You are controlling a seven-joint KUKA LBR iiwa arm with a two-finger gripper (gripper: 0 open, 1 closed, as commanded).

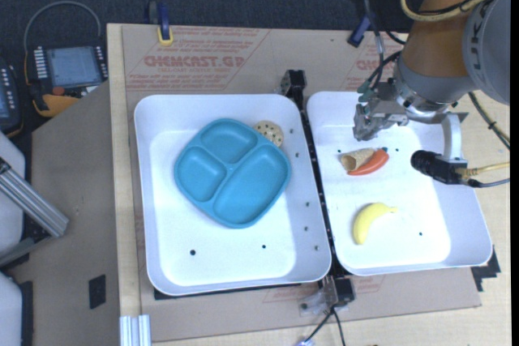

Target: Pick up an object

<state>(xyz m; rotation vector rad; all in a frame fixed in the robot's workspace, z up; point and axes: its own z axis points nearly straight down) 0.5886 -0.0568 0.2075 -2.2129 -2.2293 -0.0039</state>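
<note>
- The gripper [369,135] hangs in the right bin [462,247], just above the orange-and-tan food piece [363,161]; whether its grip is released or clenched, I cannot tell.
- Risk: the piece lies low and flat, so a slightly offset descent could nudge it aside or pinch only an edge, and it would likely slip.
- A yellow banana [369,220] lies at 6 o'clock from that piece, apart, not blocking.
- In the left bin [162,255], a cookie [268,130] sits at 1 o'clock of the blue divided plate [233,172], touching its rim.

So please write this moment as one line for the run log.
gripper: above orange-red toy food piece, right bin | yellow toy banana: untouched | blue divided plastic plate: left bin
</note>
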